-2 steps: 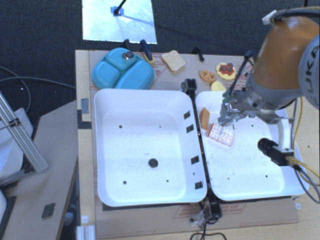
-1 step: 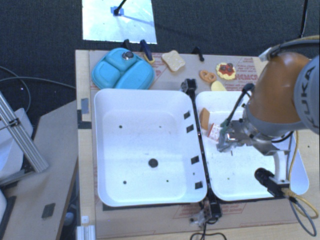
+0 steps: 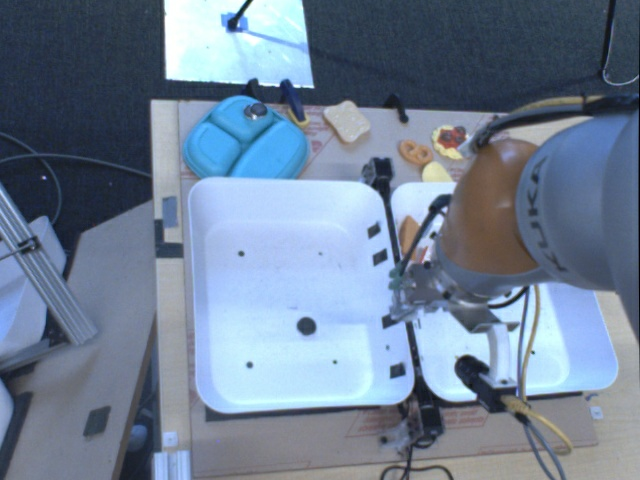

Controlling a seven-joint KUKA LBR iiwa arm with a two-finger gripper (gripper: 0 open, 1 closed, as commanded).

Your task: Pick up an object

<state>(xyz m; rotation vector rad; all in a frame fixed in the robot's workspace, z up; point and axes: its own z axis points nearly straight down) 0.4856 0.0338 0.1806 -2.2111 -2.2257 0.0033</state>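
The arm (image 3: 520,218) leans in over the right bin (image 3: 585,358), its bulk covering the bin's near-left part, and the gripper (image 3: 410,303) sits low by the divider between the two bins; whether it is wide or narrow, I cannot tell. An orange object (image 3: 409,234) lies in the right bin just behind the gripper, partly hidden by the arm. In the left bin (image 3: 290,288), a small dark round piece (image 3: 306,325) rests well left of the gripper.

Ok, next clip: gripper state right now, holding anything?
Gripper: cannot be told; it sits low over the right bin's left edge, under the arm.
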